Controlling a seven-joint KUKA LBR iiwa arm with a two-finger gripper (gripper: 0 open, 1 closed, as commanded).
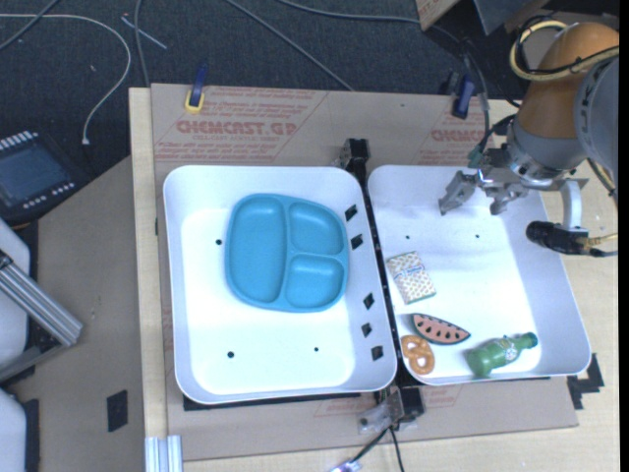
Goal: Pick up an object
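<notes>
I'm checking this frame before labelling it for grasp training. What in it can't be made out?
- Tool: in the camera view its fingers look spread above the right bin, holding nothing.
- Arm: cut off by the right and top edges.
- Patterned packet: print too small to read.
- Green bottle: label too small and blurred.
- Pretzel and watermelon slice: whether they touch is unclear.

Red print on the board (295, 126) under the bins, upper middle of the frame, reads about "CHEMCAST GP" (letters faint, last ones unsure). A second red print at upper right, by the arm, is too blurred to read.
</notes>
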